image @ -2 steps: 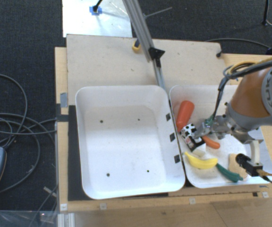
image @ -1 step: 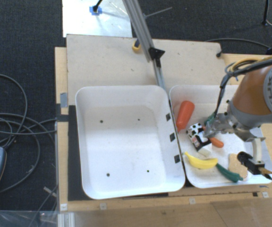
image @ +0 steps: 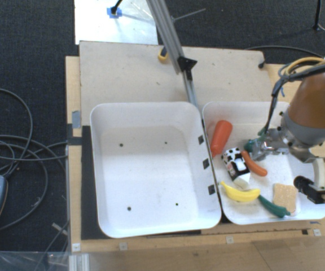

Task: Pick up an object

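Camera view: gripper touching sausage

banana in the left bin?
No, the banana lies in the right bin, near its front edge beside the black-and-white object.

My arm is grey with an orange band above the wrist. Both bins are white — the left bin dotted with a few small dark spots. In the right bin lie an orange-red carrot, a black-and-white patterned block, a yellow banana, a tan sponge-like square and a dark green piece. The tabletop is pale beige — the floor is black.
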Available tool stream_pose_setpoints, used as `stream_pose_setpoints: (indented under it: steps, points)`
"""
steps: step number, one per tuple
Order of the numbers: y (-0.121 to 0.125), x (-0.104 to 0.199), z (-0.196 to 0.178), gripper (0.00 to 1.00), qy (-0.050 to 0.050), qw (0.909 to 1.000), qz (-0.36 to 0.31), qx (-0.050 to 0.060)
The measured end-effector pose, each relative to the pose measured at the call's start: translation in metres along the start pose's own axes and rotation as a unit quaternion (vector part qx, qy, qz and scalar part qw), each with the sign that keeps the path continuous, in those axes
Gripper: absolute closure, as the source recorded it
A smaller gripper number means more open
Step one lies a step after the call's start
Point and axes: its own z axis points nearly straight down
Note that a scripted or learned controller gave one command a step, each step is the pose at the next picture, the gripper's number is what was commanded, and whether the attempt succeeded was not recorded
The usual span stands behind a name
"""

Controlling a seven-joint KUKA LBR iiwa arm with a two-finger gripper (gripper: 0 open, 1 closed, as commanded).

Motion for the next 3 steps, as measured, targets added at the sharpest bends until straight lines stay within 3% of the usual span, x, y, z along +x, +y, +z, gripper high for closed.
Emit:
stream_pose_setpoints:
  steps: [1,3]
  points:
    - [0.002,0.0,-0.053,1.0,0.0,1.0,0.0,-0.001]
    - [-0.013,0.105,-0.06,1.0,0.002,1.0,-0.003,0.002]
